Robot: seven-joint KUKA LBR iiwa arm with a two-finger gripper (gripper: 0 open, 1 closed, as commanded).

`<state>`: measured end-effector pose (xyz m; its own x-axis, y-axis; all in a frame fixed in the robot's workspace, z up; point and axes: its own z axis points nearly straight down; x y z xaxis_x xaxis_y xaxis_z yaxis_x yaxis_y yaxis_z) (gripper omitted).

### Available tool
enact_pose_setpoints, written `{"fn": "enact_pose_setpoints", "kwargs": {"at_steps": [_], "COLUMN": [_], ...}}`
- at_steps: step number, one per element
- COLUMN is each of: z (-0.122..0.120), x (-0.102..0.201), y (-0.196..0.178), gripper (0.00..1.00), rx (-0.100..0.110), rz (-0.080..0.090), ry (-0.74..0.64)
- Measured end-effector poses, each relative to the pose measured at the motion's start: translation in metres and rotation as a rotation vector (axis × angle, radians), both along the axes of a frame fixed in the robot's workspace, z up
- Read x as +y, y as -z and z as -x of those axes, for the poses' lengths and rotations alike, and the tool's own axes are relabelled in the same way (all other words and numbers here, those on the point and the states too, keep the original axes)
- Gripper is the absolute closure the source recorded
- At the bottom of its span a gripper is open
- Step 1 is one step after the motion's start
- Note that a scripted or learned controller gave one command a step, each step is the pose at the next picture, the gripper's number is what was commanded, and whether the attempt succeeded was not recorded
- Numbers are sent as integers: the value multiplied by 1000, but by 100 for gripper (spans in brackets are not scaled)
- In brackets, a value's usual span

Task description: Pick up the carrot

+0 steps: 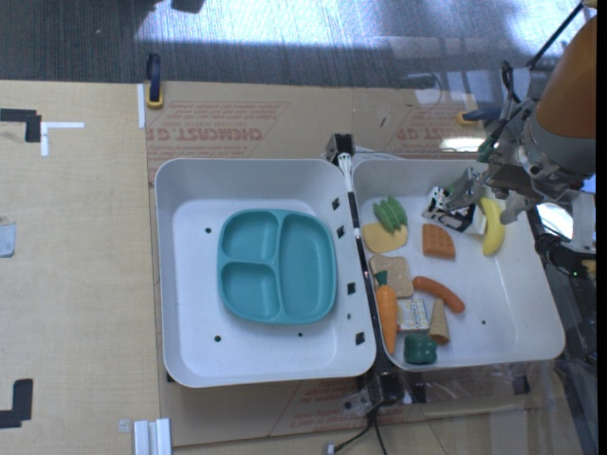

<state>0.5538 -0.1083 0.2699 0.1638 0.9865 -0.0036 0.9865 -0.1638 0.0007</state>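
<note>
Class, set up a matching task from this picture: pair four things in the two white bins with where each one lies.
Things:
1. carrot
2. banana
3. teal divided plate
4. dark green cup

Places:
A. in the left bin
B. near front edge of right bin, beside the carrot's tip
C. along the right bin's left wall, by the divider
D. far right of the right bin, near the gripper

Pairs: 1-C, 2-D, 3-A, 4-B
</note>
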Motion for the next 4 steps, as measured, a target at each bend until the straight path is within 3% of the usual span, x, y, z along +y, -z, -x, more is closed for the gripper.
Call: {"fn": "enact_pose_setpoints", "kwargs": {"at_steps": [1, 2, 3, 4], "z": [76, 10, 63, 76], "x": [46, 22, 110, 124], "y": [80, 79, 79, 79], "gripper": [0, 0, 0, 0], "rx": [6, 3, 5, 5], "rz": [-3, -1, -3, -3], "ry": [91, 219, 291, 296]}}
